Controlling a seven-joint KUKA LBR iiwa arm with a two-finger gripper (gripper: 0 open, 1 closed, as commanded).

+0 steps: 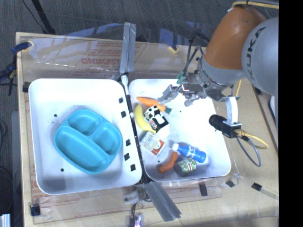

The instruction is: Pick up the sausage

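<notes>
The sausage [168,163] lies at the right bin's [218,164] near edge, beside a green can [186,166]. The hand [176,92] hovers well apart above a carrot [150,101]; whether it is open, I cannot tell.

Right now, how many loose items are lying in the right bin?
7: carrot, banana and cow-patterned toy near the divider; packet mid-bin; bottle, can and sausage at the near edge. More may be hidden.

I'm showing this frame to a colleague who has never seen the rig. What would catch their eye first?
Probably the bright blue divided plate, alone in the left bin. Next, the big grey and orange arm reaching in from the right, its end effector above the right bin's far side. Below it lies a small clutter: a carrot, a banana and, near the front wall, the sausage.
</notes>
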